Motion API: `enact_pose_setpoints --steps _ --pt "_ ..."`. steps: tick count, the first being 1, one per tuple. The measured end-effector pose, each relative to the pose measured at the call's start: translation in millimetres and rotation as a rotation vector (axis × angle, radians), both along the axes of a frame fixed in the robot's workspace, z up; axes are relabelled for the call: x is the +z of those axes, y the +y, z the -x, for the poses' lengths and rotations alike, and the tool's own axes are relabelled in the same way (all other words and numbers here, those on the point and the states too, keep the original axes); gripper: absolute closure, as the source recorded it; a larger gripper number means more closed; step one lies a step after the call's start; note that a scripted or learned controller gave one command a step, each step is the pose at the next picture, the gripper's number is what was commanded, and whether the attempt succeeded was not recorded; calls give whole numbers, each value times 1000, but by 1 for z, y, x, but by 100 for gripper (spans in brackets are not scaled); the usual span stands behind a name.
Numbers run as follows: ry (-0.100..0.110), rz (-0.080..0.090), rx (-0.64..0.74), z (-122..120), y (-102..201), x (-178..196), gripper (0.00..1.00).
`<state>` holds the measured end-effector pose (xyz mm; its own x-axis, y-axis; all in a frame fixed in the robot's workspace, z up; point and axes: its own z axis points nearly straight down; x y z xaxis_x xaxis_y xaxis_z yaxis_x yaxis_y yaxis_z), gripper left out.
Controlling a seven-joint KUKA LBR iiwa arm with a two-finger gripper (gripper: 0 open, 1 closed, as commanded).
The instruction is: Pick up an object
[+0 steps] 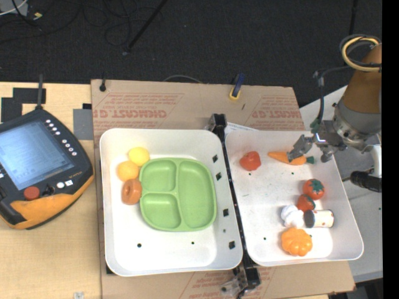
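My gripper [313,149] hangs over the back right part of the right bin [349,245], with its two fingers spread open. An orange carrot [285,158] lies on the bin floor, and its right end reaches just under the left finger [302,146]. I see nothing gripped between the fingers. A red fruit [250,161] sits to the left of the carrot. A tomato [313,189], a small red piece [305,202], a white garlic bulb [290,215], a white and black piece [319,218] and an orange pumpkin [296,242] lie nearer the front.
The left bin [118,242] holds a green divided plate [177,194], two yellow fruits [138,156] [127,170] and an orange ring [131,192]. A teach pendant [37,164] lies on the bench at the far left. A black divider [223,185] separates the bins.
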<state>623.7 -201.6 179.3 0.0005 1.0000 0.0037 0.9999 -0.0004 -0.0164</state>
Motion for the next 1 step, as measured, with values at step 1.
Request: enact_pose_setpoints --steps 1 --pt "-14 3 2 -3 0 9 0"
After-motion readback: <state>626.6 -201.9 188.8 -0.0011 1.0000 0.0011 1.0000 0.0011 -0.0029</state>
